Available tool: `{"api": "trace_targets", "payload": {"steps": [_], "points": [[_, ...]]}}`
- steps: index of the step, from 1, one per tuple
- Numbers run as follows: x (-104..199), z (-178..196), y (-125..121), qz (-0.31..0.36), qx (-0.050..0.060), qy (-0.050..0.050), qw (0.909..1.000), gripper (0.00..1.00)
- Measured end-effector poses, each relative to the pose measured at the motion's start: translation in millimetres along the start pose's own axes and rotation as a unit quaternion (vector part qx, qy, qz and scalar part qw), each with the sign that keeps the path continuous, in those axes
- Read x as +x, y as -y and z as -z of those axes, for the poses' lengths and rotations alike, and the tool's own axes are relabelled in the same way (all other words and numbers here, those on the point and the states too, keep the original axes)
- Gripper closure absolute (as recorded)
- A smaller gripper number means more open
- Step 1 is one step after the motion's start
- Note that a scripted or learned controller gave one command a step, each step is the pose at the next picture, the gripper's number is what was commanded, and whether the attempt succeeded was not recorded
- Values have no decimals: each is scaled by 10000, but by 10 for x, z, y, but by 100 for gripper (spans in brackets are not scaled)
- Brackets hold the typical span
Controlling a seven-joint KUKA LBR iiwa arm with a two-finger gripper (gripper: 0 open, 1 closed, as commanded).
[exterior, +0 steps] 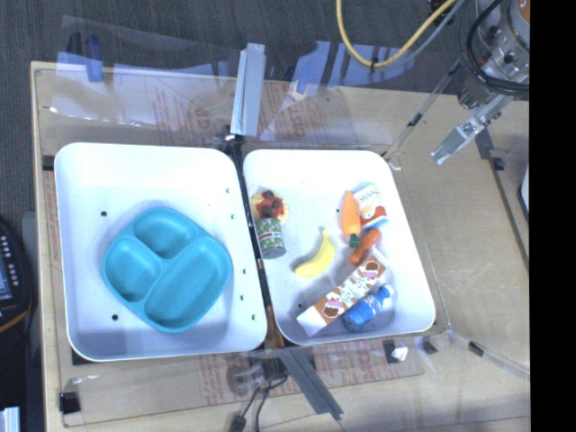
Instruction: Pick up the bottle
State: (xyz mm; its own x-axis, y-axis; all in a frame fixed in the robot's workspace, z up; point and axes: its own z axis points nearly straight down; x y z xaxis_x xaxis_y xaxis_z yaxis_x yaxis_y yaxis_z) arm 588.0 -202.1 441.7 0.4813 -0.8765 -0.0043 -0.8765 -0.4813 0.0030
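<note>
Claw [461, 138] hangs above the desk's far right corner; its opening cannot be judged. Bottle [270, 236] lies well left, upright-lengthwise in the right bin [409, 241].

Both white bins [90, 165] looked like smooth, faintly glossy plastic, the blue divided plate [166, 266] a matt plastic, the bottle [368, 310] a shiny blue plastic, the banana [316, 256] waxy, and the bench [468, 241] pale, dull wood under clear film.
</note>
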Motion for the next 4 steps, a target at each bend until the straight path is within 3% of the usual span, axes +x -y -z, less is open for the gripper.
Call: {"api": "trace_targets", "payload": {"steps": [1, 2, 3, 4], "points": [[-57, 11, 39, 1833, 30, -26, 9830, 100], [-82, 9, -137, 3349, 37, -36, 9423, 100], [111, 7, 103, 4239, 55, -44, 9057, 100], [-160, -779, -405, 4241, 45, -19, 9056, 100]]}}
